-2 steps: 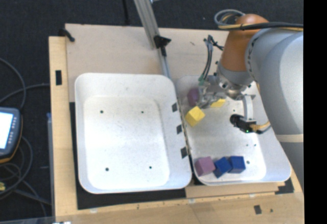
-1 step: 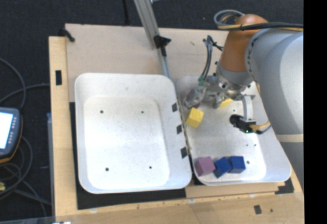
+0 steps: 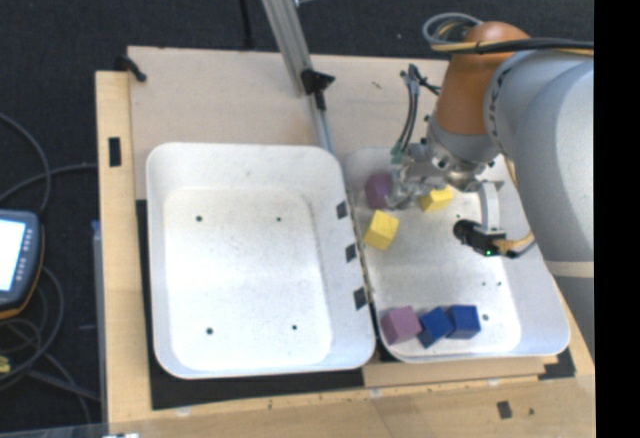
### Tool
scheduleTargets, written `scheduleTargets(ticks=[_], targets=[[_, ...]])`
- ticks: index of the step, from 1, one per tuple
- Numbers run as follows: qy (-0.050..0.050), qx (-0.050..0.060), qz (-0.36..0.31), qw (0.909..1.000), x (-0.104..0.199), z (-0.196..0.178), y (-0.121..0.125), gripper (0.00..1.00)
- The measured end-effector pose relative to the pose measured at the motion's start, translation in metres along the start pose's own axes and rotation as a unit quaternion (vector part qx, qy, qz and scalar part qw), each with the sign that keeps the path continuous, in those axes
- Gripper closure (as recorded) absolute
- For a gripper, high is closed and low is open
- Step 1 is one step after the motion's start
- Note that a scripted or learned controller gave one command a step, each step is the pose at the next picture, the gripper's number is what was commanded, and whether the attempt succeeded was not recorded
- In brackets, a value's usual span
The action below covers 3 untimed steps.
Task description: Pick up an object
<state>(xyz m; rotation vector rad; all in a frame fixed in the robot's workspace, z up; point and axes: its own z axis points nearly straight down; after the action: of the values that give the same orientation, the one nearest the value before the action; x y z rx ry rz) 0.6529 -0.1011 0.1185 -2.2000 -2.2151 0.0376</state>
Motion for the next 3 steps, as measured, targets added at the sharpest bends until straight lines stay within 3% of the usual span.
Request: scheduleTargets(ticks=[1, 2, 3], targets=[[0.000, 0.001, -0.001, 1.0000, 0.000, 0.001, 0.000, 0.00], [0.001, -0.016, 0.002, 0.9999, 0.014, 0.022, -0.004, 0.00], [0.001, -0.008, 0.003, 1.0000, 0.011, 0.013, -0.008, 1.00]])
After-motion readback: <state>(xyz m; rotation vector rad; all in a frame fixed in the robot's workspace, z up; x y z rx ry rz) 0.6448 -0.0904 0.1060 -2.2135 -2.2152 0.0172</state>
